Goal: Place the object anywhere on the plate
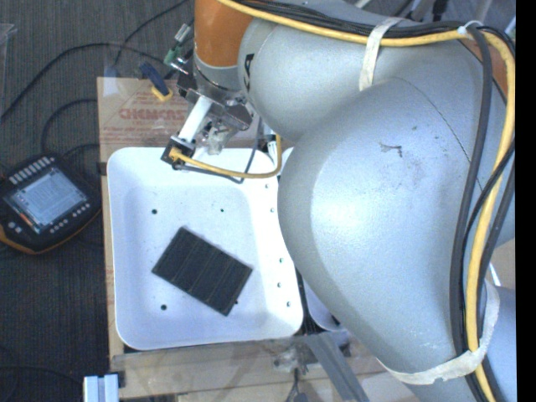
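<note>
closest to me the big grey arm [394, 191] bulges across the right half of the scene, wrapped in yellow and black cables with a pale strap around it, and it covers the right-hand bin almost wholly. beside it lies the left white bin [134, 316], shallow, with rounded corners and a few small dark holes in its floor. in that bin rests a dark ribbed rectangular object [202, 270], flat on the floor, turned at a slant, nearer the front edge than the back, and apart from the walls. i can't make out a plate anywhere from here. farther back, past the bin's rear rim, the arm's orange band [222, 15] leads down to the gripper [197, 136], which hangs over the back edge of the bin, well apart from the dark object; whether it is open or closed i cannot tell, and i see nothing in it. under the bin a brown cardboard sheet [130, 111] shows reddish print, too blurred to read. to the left, on the dark carpet, sits a handheld control pendant [42, 203] with a pale screen and a black lead trailing away.
</note>
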Available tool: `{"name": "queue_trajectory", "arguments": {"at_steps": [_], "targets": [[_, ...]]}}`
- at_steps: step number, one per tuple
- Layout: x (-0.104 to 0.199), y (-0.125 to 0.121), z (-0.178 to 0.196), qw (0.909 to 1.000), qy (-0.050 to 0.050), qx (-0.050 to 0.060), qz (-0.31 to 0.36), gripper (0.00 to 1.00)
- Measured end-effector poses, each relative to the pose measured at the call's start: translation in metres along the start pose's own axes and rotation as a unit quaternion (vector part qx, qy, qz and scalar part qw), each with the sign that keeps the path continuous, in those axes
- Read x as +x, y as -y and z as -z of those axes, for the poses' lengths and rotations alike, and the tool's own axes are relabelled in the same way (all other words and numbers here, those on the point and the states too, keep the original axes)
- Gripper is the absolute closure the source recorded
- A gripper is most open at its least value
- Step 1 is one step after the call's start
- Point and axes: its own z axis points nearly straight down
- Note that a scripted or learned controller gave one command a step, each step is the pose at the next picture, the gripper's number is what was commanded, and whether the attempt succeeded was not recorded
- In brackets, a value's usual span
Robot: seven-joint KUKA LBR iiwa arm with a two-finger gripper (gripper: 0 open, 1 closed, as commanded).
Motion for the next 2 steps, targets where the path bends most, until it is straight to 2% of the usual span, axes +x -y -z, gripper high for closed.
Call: {"name": "queue_trajectory", "arguments": {"at_steps": [1,2], "targets": [[0.024,0.017,-0.005,0.9932,0.000,0.000,0.116,1.00],[0.025,0.016,0.066,0.9585,-0.001,-0.001,0.285,1.00]]}}
